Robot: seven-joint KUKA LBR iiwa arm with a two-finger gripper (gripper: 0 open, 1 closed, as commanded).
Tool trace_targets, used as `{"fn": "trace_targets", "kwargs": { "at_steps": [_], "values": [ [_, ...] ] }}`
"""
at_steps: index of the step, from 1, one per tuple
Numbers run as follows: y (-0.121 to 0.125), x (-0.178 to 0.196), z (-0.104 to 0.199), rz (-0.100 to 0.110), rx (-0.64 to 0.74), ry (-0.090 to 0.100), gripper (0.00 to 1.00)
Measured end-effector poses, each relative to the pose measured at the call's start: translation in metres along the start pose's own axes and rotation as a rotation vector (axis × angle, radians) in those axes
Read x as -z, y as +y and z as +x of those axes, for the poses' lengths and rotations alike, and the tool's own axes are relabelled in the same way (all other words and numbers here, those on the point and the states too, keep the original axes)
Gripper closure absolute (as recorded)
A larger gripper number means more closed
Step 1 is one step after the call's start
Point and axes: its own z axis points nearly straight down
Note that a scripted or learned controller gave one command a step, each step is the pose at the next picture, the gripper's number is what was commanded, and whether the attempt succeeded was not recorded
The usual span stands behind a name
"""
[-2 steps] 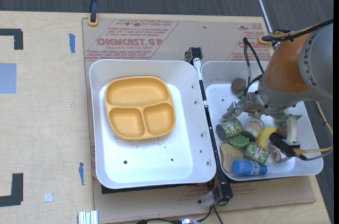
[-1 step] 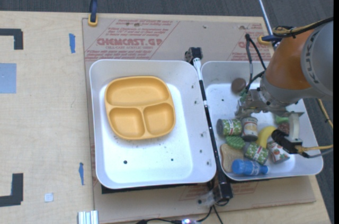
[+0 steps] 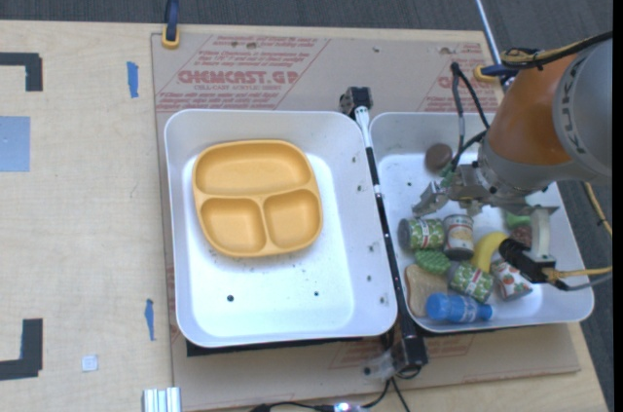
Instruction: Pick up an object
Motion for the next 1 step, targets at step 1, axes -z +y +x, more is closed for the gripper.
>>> {"fn": "trace_targets", "kwargs": {
  "at_steps": [1],
  "values": [
    [0.0015, 0.0105, 0.0, -0.004, 0.0, -0.001, 1.0]
  ]
}}
